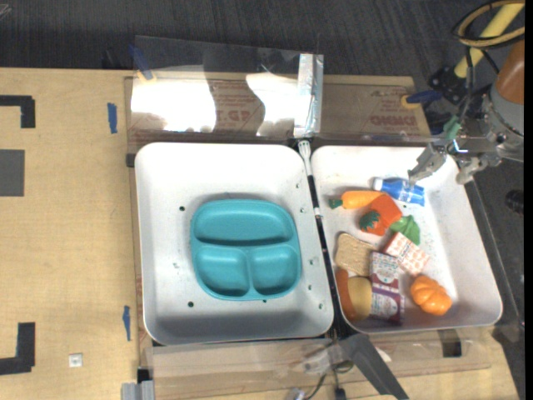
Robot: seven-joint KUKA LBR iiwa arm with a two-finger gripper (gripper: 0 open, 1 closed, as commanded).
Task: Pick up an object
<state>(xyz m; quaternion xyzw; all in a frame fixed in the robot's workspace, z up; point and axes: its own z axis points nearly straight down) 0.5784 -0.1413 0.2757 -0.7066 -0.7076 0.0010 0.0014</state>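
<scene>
Here the likeliest thing to lift is the small blue-and-white bottle [399, 190], lying on its side at the far end of the right bin [479, 248], close to the far wall. Its long axis runs left to right with a slight slant, white cap to the left, blue label to the right. The gripper [444, 162] hangs just to the right of it and a little farther back, over the bin's far right corner, with nothing between the fingers. The two fingers stand spread apart, the left one [425, 163] slanting down toward the bottle's right end, the other [463, 168] nearer the bin's right wall. So the bottle lies to the left and slightly nearer than the claw; a short shift that way, I judge, would put it over the bottle, and the wrist may need turning so the fingers close across the bottle's narrow width, not along its length.

Just near of the bottle sits an orange carrot [363, 198], then a red and orange piece [379, 215] with a green bit beside it [406, 226]. Nearer still lie a cracker [353, 255], small printed packets [387, 282] and a little orange pumpkin [430, 295]. This crowd could snag a finger coming down off target. The left bin [158, 223] holds a teal divided tray [246, 248], well apart from the arm.
</scene>
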